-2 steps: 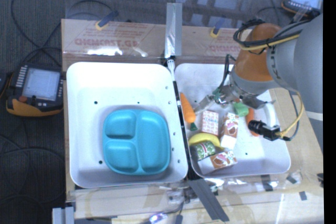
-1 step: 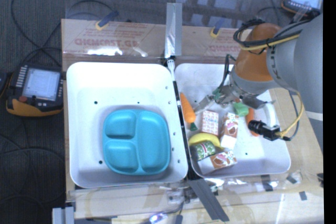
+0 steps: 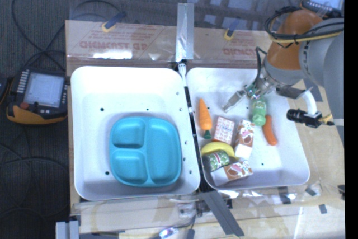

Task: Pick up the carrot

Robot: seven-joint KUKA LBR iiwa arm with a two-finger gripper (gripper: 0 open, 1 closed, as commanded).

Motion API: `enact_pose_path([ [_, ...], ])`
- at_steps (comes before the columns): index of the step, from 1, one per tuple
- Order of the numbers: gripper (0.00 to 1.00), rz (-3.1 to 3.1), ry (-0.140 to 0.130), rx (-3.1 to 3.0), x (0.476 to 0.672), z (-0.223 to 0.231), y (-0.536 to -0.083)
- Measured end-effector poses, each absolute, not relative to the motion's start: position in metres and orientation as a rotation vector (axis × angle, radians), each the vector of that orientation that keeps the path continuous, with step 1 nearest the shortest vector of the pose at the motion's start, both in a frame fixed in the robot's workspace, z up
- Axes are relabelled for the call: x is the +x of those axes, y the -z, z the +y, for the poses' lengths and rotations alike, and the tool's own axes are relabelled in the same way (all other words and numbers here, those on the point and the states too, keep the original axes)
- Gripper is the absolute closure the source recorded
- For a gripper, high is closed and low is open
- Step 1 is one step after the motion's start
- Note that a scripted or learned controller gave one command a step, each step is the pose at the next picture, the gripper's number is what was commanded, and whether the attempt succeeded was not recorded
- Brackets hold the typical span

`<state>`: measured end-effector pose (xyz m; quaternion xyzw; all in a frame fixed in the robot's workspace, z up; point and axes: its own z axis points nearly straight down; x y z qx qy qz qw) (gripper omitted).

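Observation:
The carrot [image 3: 205, 114] is orange with a small green tip at its near end. It lies along the left wall of the right bin [image 3: 291, 165], pointing away from the camera. My gripper [image 3: 241, 97] hangs low over the back middle of that bin. It is to the right of the carrot and a little further back, clear of it. Nothing shows held in it. The grey arm with its orange band [image 3: 293, 36] comes in from the upper right.
Near the gripper lie a green toy vegetable [image 3: 258, 112] and a second orange piece [image 3: 270, 131]. Small printed boxes [image 3: 225, 129], a banana [image 3: 217, 148] and other toy foods crowd the bin's front. A blue divided plate [image 3: 145, 151] sits in the left bin [image 3: 89, 92].

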<state>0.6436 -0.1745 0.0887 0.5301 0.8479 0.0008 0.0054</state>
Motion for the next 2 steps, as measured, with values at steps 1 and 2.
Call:
enact_pose_path([
  [1,0.00,2.631,-0.002,1.713,0.669,-0.074,-0.185],
  [2,0.00,2.507,-0.003,1.880,0.610,-0.131,-0.090],
])
